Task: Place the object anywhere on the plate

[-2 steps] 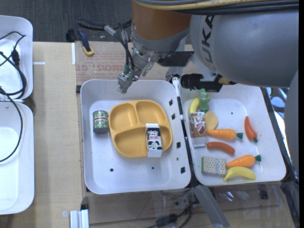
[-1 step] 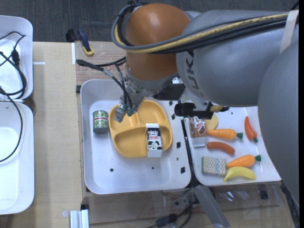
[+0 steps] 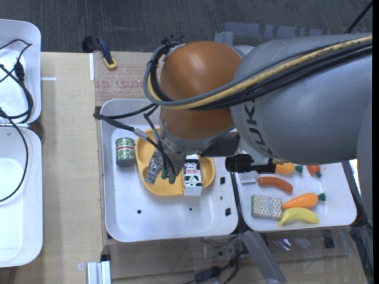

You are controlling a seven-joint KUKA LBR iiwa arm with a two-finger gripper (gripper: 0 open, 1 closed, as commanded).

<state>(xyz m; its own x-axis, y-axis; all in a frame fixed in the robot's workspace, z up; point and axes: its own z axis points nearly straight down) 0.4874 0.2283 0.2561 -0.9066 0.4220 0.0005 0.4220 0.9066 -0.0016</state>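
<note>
A yellow plate point(image 3: 144, 157) lies in the left bin point(image 3: 172, 220), partly hidden under the arm's orange band. A small white carton with a cow print point(image 3: 192, 177) stands upright at the plate's right rim; whether it rests on the rim or just beside it I cannot tell. My gripper point(image 3: 164, 174) hangs low over the plate's middle, just left of the carton. Its fingers are open, with bare yellow plate showing between them and nothing held.
A small green can point(image 3: 124, 151) stands left of the plate in the same bin. The right bin point(image 3: 349, 209) holds a carrot point(image 3: 303, 201), a banana point(image 3: 299, 217), a sausage point(image 3: 275, 183) and a cracker box point(image 3: 266, 206). The big arm body covers the bins' far side.
</note>
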